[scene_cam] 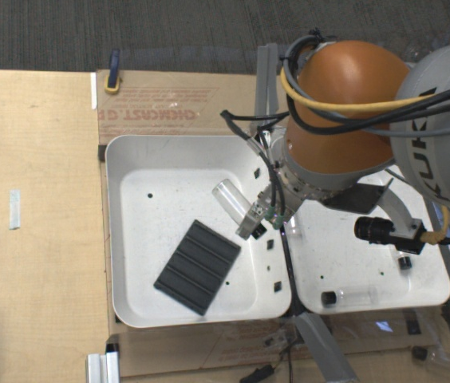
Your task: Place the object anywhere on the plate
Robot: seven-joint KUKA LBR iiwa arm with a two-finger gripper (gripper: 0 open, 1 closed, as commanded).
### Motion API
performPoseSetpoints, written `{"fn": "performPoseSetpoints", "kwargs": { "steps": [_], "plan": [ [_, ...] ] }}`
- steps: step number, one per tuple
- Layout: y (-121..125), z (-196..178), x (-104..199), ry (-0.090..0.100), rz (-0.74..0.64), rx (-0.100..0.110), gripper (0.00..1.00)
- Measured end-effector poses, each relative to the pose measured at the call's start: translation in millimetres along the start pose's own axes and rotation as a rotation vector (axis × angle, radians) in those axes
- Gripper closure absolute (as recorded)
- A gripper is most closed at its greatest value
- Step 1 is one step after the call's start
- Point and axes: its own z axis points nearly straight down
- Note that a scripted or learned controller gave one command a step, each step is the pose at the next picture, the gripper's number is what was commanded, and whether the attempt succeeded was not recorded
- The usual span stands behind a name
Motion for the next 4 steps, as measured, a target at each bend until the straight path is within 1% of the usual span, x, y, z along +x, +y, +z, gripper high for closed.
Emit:
{"fn": "performPoseSetpoints", "kwargs": {
  "steps": [1, 2, 3, 4],
  "plan": [
    [47.0, 49.5, -10.2, 0.002, -0.143, 0.003, 1.00],
    [8.6, -2.3, -42.4, 0.000, -0.216, 0.000, 1.00],
    [8.6, -2.4, -42.4, 0.000, -0.215, 0.000, 0.00],
    [40.5, -45.4, -65.3, -0.001, 0.206, 0.001, 0.00]
  ]
}}
